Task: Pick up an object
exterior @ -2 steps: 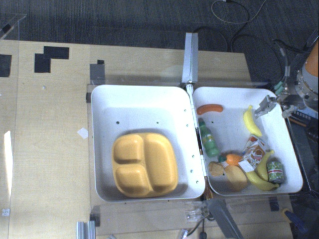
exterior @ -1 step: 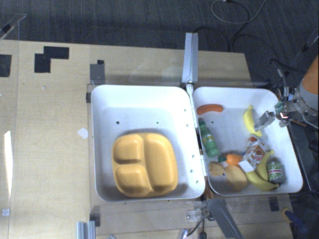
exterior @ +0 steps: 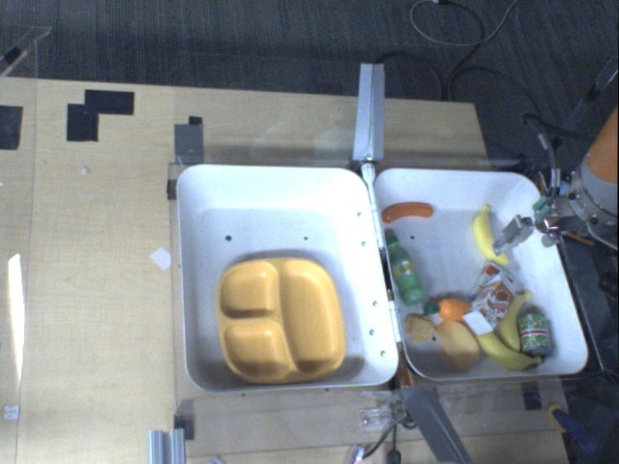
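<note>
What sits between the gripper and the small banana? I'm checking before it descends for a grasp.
Nothing visible does. The gripper hangs at the right bin's right side, next to the small banana, with bare bin floor around the fruit; the snack packet lies nearer the camera.

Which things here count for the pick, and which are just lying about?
For the job:
- hand over the right bin
- small banana, close beside the hand
- hot dog, green bottle, orange, large banana, can

Lying about:
- yellow divided tray in the left bin
- cable on the floor
</note>
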`<control>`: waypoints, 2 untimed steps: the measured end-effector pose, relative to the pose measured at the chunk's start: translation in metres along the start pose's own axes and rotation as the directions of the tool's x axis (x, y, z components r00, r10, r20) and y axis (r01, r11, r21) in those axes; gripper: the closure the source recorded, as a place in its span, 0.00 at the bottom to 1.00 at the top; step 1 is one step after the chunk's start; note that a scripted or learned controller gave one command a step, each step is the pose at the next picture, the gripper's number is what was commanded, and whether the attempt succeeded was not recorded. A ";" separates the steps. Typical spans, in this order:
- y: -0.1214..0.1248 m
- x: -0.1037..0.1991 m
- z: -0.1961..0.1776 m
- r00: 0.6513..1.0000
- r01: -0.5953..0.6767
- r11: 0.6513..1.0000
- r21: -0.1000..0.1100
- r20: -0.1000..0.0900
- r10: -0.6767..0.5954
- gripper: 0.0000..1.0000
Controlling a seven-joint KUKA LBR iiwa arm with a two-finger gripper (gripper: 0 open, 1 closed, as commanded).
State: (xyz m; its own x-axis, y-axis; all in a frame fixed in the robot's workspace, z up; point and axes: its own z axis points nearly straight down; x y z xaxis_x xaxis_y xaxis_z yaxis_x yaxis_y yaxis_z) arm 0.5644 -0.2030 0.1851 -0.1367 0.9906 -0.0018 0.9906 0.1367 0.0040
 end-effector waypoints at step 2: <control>0.000 -0.001 0.083 0.996 0.094 0.995 -0.015 0.004 -0.094 1.00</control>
State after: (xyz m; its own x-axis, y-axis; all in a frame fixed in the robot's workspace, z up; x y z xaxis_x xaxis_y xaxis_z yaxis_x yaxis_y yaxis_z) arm 0.5648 -0.2042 0.1019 -0.2290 0.9734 -0.0060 0.9732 0.2290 0.0192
